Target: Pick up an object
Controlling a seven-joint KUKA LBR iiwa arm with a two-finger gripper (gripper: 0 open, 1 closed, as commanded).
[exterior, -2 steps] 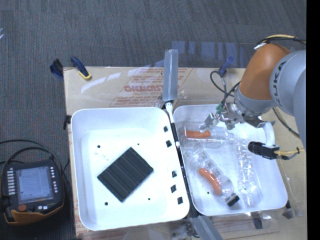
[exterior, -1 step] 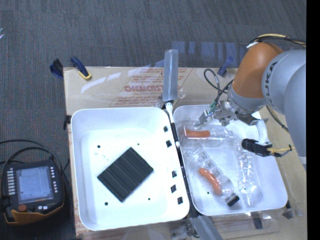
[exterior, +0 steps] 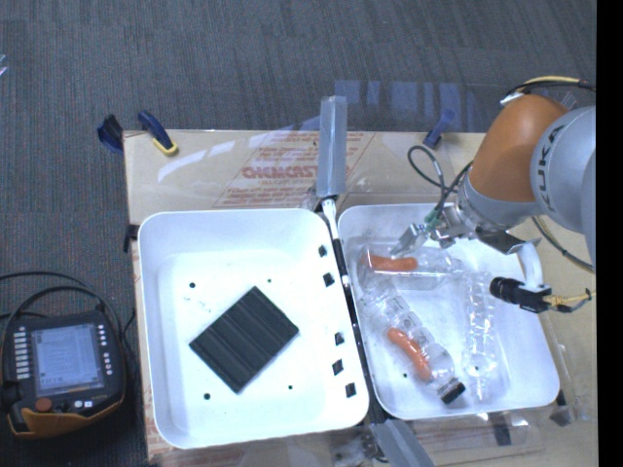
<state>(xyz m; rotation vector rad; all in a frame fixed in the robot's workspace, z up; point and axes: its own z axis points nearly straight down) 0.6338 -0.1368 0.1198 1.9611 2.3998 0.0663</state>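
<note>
Clear plastic bottles (exterior: 419,334) (right bin (exterior: 545,358)) below the fingers (exterior: 425,230), grip unreadable.

Arm (exterior: 545,163) cut off at right edge — pincer (exterior: 421,232) finger state too small to tell.

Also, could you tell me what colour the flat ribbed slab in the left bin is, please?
The slab is black, seen in the camera view.

Light wooden desk (exterior: 209,168) with red printing, 2 shallow white bins side by side on it, left bin (exterior: 156,261), right bin (exterior: 545,358), touching along their inner edges
</note>
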